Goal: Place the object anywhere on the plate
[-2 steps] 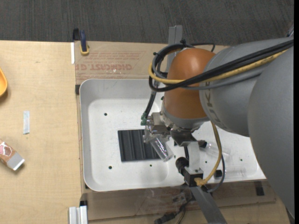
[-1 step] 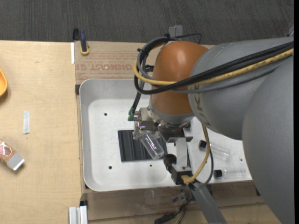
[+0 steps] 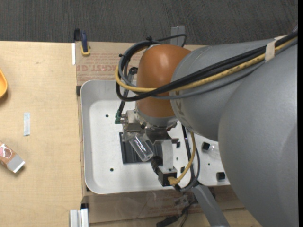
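My gripper point(image 3: 142, 148) hangs low over the middle of the left white bin point(image 3: 99, 126), under the orange band point(image 3: 158, 79) of the arm. The wrist and its cables cover most of it from above. A dark flat rectangle point(image 3: 126, 154) lies on the bin floor directly beneath the gripper, partly hidden by it. I cannot tell whether this is the plate. No object is clearly visible in the gripper. A small green piece point(image 3: 117, 119) sits at the wrist's left side.
The grey arm covers the right bin point(image 3: 208, 167) almost wholly. On the bench left of the bins lie an orange item point(image 3: 2, 85), a small pale strip point(image 3: 26, 124) and a red-and-white packet point(image 3: 9, 158). A blue clamp point(image 3: 84, 40) stands behind the bin.
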Controlling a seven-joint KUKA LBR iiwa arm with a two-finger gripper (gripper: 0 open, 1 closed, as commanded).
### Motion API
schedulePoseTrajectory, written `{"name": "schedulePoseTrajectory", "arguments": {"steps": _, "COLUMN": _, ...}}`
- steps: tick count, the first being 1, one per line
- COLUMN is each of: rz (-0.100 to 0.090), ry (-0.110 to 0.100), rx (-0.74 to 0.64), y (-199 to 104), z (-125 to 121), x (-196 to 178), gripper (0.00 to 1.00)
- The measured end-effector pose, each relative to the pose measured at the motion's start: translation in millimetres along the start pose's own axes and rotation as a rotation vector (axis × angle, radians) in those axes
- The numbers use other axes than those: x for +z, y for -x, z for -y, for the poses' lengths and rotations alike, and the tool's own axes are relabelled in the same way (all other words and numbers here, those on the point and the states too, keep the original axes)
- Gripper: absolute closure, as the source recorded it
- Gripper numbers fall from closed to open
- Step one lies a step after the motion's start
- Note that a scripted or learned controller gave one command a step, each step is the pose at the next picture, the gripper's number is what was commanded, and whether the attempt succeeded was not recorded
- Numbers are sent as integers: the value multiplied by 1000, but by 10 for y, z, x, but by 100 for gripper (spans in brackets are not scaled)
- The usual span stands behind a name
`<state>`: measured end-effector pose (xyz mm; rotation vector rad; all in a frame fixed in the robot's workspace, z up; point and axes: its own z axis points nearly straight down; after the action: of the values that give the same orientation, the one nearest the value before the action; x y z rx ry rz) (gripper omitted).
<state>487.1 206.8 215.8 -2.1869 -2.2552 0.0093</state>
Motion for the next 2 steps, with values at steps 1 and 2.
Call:
{"name": "schedulePoseTrajectory", "arguments": {"steps": 1, "rz": 0, "ry": 0, "rx": 0, "y": 0, "z": -1, "x": -1, "gripper": 0}}
{"name": "schedulePoseTrajectory", "arguments": {"steps": 2, "rz": 0, "ry": 3, "rx": -206, "y": -178, "z": 88, "x": -294, "gripper": 0}}
